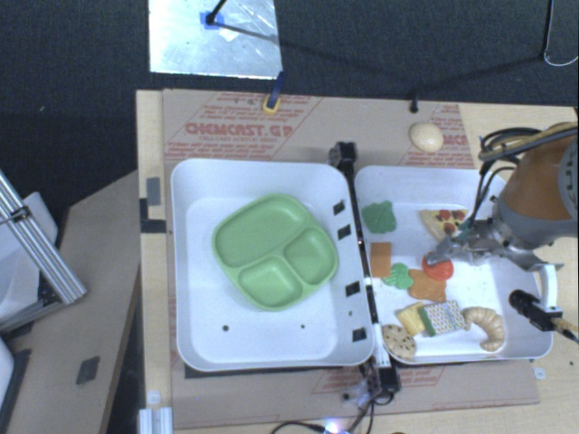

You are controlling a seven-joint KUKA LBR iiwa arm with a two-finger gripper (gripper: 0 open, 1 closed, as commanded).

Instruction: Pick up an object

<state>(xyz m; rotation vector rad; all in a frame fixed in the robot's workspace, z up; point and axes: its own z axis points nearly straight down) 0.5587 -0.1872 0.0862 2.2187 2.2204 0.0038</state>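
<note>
Arm enters from the right, orange band above the wrist, over the right bin (507, 346). Gripper (445, 255) points left, low inside it.

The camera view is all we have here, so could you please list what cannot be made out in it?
- Claw: its tip is blurred over the round red toy; contact unclear.
- Grey arm with orange band: cut off by the right edge.
- Small checkered block: too small to identify.
- Yellow pizza-slice toy: its right end lies under the arm.
</note>
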